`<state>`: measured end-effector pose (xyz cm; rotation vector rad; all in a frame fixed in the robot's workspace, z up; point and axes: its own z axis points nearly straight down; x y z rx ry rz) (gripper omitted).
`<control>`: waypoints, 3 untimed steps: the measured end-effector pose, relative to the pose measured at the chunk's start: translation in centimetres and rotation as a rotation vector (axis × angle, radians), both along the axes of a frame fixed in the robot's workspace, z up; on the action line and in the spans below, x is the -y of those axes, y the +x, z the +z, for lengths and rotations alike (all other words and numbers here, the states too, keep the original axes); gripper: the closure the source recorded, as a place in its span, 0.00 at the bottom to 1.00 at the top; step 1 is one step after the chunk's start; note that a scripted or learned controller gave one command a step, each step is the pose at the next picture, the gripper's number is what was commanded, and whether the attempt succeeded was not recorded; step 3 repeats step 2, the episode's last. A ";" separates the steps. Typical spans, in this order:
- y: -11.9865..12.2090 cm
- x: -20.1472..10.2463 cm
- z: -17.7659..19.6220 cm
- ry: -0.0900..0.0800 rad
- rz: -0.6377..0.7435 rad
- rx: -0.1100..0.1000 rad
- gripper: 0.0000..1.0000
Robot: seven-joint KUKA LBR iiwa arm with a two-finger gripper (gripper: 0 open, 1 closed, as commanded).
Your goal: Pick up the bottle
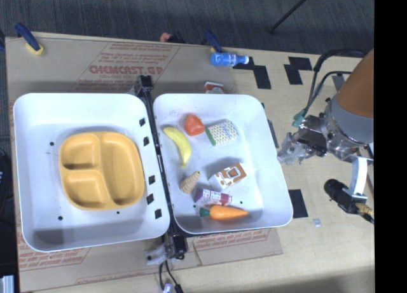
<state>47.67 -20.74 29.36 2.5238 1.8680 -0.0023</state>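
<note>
A small blue bottle (227, 60) lies on its side on the bench, just beyond the far edge of the right bin (267, 120). Inside that bin, near its front, a small bottle-like item with a purple label (213, 196) lies next to a carrot (224, 212). My gripper (290, 150) hangs over the bench just outside the right bin's right rim, about level with the bin's middle. It is apart from both of these, and nothing shows between its fingers.
The right bin also holds a banana (178, 143), a red fruit (194, 124), a green-patterned box (222, 132), an orange-and-white carton (229, 175) and a tan cone-shaped piece (189, 182). In the left bin (32, 120) lies a yellow divided plate (102, 170). Cables run beside the arm at the right.
</note>
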 end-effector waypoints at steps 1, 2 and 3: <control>0.0 -0.3 -4.3 0.004 -0.065 -0.004 1.00; -0.1 -0.4 -4.6 0.007 0.054 -0.006 1.00; -0.1 -0.4 -4.6 0.007 0.054 -0.006 1.00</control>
